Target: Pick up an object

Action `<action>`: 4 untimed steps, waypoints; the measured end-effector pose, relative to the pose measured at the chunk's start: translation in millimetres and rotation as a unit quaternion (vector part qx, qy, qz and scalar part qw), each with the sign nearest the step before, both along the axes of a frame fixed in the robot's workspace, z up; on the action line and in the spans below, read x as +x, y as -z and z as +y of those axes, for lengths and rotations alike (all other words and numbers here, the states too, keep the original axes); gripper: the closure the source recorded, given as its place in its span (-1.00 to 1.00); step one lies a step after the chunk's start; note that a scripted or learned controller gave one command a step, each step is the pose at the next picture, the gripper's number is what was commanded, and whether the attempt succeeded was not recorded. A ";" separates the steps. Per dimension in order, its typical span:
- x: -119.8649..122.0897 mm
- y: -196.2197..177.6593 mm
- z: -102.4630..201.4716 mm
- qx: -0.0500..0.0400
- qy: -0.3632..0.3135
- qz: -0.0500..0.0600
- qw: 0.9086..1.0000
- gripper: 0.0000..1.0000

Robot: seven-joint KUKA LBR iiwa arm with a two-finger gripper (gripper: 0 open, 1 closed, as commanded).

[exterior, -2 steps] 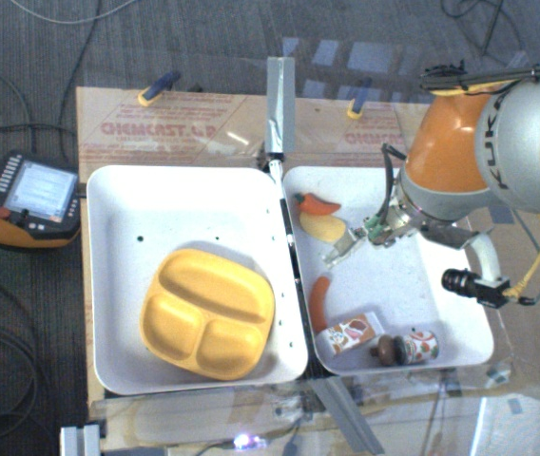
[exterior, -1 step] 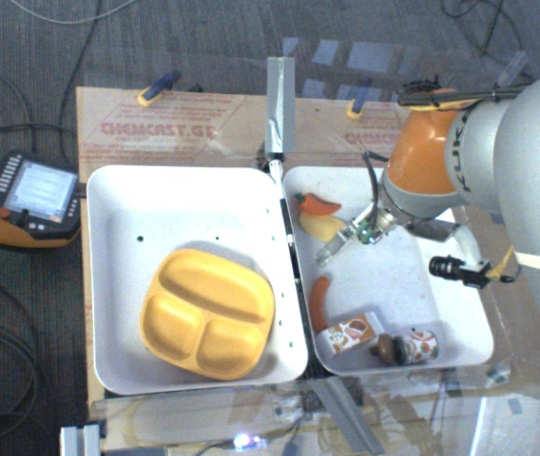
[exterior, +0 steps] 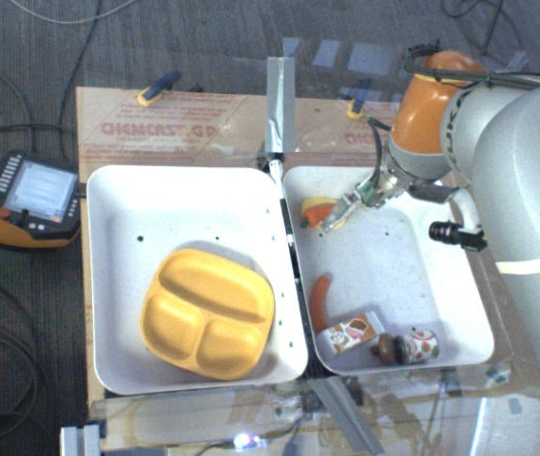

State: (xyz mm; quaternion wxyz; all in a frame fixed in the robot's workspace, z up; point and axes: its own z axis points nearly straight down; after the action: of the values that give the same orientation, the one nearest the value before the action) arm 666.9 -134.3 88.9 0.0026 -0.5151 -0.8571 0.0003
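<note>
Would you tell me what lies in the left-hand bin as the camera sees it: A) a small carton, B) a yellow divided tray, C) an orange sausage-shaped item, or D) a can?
B: the yellow divided tray lies in the left bin, while the carton and orange sausage-shaped item lie in the right bin.

Floor point(exterior: 156, 27): dark grey carpet, ribbed texture; loose cables point(exterior: 51, 3) trail across it at top and left; brown board point(exterior: 175, 126) covers bench top, faint red lettering; teach pendant point(exterior: 28, 200) lies left, screen lit.
</note>
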 end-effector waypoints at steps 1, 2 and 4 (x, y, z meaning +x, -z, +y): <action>3.0 -9.1 -1.7 -0.006 -0.002 -0.005 1.000 1.00; 1.8 -8.1 -0.1 -0.004 -0.003 -0.002 1.000 -1.00; 2.0 -1.5 30.2 -0.001 -0.009 0.003 1.000 -1.00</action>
State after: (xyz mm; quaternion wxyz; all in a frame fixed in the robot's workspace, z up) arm 668.8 -104.1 90.4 0.0047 -0.5074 -0.8617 0.0031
